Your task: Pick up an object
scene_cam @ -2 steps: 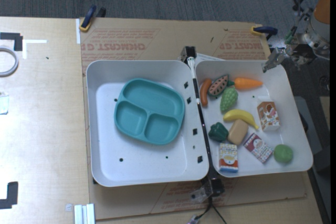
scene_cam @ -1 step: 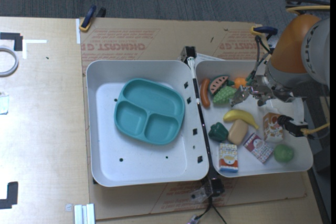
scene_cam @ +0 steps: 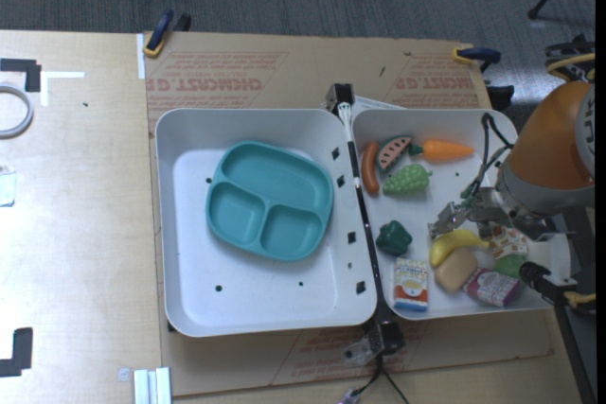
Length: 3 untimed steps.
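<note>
**Claw low in the right bin, beside the banana**

The claw [scene_cam: 453, 220] hangs low over the right bin [scene_cam: 431, 114], its metal tips just above the upper end of the banana [scene_cam: 455, 246]; whether it is spread or pinching anything cannot be told from this angle. The arm [scene_cam: 559, 151], orange and grey, leans in over the bin's right wall.

Toy foods crowd the right bin. Along the top lie a watermelon slice [scene_cam: 394, 151] and a carrot [scene_cam: 445, 149], with a red sausage [scene_cam: 368, 169] standing lengthwise against the left wall. A bunch of green grapes [scene_cam: 406, 180] sits just below the watermelon. Lower, a dark green pepper [scene_cam: 393, 237] lies near the left wall, and a small juice carton [scene_cam: 411, 285] rests below it at the front edge. Beside the banana are a tan potato-like piece [scene_cam: 455, 272] and a pink packet [scene_cam: 492, 288].

The left bin [scene_cam: 180, 232] holds a teal divided plate [scene_cam: 270, 201], lying flat and tilted slightly. Both bins rest on cardboard [scene_cam: 218, 76] laid over the tabletop [scene_cam: 76, 203].
</note>
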{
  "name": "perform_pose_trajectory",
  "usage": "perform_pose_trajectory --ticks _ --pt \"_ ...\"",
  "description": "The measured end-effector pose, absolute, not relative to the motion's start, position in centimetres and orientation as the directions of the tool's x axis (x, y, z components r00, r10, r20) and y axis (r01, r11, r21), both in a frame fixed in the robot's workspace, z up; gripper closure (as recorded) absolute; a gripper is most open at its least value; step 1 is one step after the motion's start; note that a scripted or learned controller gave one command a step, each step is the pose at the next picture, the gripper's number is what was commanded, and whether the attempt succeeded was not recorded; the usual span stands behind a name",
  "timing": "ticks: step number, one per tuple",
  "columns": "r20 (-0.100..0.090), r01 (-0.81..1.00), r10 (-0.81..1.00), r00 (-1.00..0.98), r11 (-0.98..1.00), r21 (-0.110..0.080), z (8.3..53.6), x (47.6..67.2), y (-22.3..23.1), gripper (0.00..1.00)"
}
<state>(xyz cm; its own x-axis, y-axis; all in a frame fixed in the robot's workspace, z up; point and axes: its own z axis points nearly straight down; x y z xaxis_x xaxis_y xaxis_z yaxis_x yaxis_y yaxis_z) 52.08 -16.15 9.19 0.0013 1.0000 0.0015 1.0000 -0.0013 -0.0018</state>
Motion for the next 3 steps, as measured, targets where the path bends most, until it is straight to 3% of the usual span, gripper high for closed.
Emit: perform_pose_trajectory --ticks 1,2,3 --pt "0.001 1.000 1.000 0.003 -0.003 -0.001 9.2 48.2 -12.6 0.00" --pt "0.000 1.000 1.000 0.005 -0.005 0.002 10.2 48.4 -12.6 1.00" --pt "-0.003 1.000 1.000 -0.003 0.003 0.003 37.6 47.9 -10.2 1.00"
